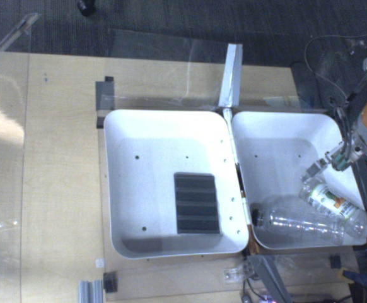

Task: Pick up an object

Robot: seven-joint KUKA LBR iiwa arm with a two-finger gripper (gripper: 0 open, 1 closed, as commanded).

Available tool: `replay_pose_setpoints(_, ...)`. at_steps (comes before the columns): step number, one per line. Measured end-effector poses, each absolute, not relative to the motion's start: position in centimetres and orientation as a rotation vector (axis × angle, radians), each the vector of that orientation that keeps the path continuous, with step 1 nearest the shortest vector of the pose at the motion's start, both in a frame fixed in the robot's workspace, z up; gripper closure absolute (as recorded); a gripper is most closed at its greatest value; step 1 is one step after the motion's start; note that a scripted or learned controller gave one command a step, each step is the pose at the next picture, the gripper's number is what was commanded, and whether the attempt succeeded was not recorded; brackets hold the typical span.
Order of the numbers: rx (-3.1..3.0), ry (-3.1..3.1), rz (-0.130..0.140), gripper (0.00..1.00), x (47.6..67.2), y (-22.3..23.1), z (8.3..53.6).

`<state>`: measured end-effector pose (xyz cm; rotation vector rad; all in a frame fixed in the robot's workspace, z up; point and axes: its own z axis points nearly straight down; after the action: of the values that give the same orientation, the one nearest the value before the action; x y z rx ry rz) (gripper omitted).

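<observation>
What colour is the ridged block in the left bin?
Black, with ridges across it. The block shows best in the camera view.

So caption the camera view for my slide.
Gripper poised above clear plastic bottles in right bin; black ribbed block in left bin.

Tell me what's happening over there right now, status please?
Gripper low in right bin, above the clear plastic bottles. Nothing seen held. Black ridged block lies in left bin, untouched.
</observation>
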<state>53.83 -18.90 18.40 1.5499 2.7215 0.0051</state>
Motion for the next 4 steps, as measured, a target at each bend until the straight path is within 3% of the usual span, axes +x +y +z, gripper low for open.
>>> replay_pose_setpoints(1,1.551,2.722,0.005,0.00,53.8,-18.9,18.4)
replay_pose_setpoints(2,1.590,2.693,0.008,0.00,53.5,-19.3,9.0)
replay_pose_setpoints(3,1.585,2.688,0.016,1.00,53.8,-19.1,10.2)
replay_pose_setpoints(4,1.586,2.687,0.016,0.00,53.8,-19.1,10.2)
